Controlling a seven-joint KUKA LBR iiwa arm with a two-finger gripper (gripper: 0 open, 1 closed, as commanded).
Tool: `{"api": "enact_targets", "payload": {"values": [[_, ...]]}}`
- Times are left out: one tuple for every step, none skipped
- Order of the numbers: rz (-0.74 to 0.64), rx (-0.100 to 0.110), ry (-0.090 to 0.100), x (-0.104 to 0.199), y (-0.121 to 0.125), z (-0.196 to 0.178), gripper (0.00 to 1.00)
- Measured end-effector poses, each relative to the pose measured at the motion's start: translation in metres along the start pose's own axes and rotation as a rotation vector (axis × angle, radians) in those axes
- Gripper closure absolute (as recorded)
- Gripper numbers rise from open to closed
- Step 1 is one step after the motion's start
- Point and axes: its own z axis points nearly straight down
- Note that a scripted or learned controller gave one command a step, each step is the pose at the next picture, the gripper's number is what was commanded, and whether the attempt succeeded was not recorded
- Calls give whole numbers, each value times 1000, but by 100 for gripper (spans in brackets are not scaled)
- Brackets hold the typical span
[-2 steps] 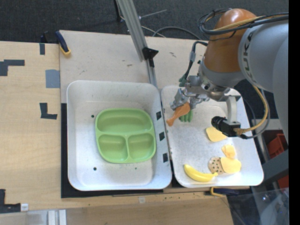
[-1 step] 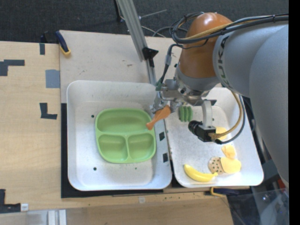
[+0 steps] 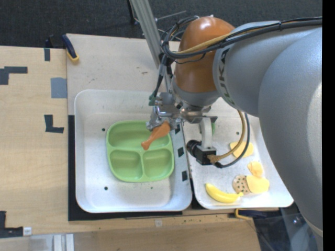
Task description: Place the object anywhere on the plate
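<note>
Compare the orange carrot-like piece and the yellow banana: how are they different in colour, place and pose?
The orange carrot-like piece is orange and rather straight; the yellow banana is yellow and curved. The carrot-like piece hangs tilted at the gripper, above the green divided plate in the left bin; the banana lies flat in the right bin. Both are small, long toy foods.
</note>
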Motion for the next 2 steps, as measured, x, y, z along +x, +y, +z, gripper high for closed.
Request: {"api": "enact_targets", "payload": {"values": [[5,-1,-3,8,7,5,100],[6,-1,-2,8,7,5,0]]}}
